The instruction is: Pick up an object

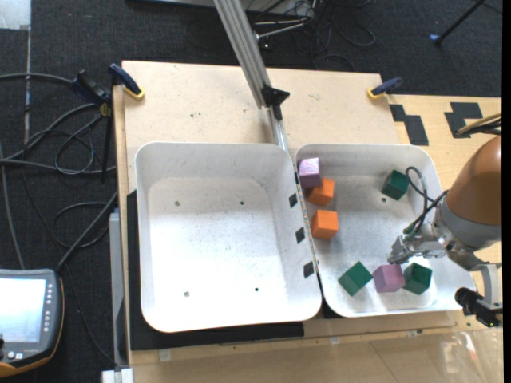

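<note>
The right bin (pixel 361 156) holds several small blocks. A purple block (pixel 309 167) and an orange block (pixel 322 191) sit by its left wall, with another orange block (pixel 325 224) just below them. One green block (pixel 395 185) lies near the far right. At the front lie a green block (pixel 355 278), a purple block (pixel 389 278) and a green block (pixel 417 278). My gripper (pixel 406 252) hangs low just above the front purple and green blocks, with the arm coming in from the right. Nothing shows between its fingers.
The left bin (pixel 156 214) stands beside the right one, sharing a middle wall (pixel 302 222). A metal pole (pixel 247 54) slants across the bench's back. Clamps (pixel 128 82) sit at the bench's far corners. A pendant screen (pixel 24 317) lies at bottom left.
</note>
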Robot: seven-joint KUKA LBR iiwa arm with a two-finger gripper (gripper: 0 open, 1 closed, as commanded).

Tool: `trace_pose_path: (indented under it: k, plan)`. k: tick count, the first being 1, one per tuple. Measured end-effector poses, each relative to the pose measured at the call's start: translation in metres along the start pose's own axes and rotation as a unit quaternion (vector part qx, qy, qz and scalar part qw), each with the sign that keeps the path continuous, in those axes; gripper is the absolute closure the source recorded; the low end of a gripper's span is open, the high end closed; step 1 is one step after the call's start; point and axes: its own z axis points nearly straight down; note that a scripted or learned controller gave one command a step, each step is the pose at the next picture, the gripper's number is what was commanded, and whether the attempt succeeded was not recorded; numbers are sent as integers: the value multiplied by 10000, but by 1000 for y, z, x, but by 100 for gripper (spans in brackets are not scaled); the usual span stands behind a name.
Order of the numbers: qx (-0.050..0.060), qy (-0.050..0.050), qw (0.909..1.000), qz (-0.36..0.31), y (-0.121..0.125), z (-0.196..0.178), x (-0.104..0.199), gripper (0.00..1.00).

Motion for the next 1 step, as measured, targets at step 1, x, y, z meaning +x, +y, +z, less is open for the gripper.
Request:
trace_pose_path:
  k: [1]
  plan:
    - [-18, -7, 10000, -17, 4, -58, 9, 100]
